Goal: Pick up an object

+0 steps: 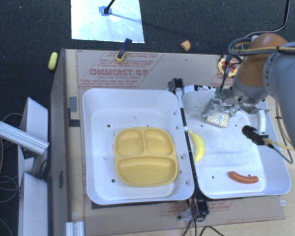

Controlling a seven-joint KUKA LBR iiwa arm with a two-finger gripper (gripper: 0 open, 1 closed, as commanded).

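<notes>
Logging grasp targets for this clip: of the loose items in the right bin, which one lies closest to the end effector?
The pale speckled packet, directly under the end effector at the bin's far side. The yellow piece sits by the divider and the hot dog near the front edge.

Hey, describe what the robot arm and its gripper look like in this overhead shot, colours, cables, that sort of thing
The arm is a thick, rounded grey tube with a smooth orange band above the wrist. Thin dark and pale cables loop over the orange section near the top. Below it sits a lighter silver-grey metal wrist block carrying the small two-finger gripper, which looks metallic grey. No lettering or markings are legible.
</notes>
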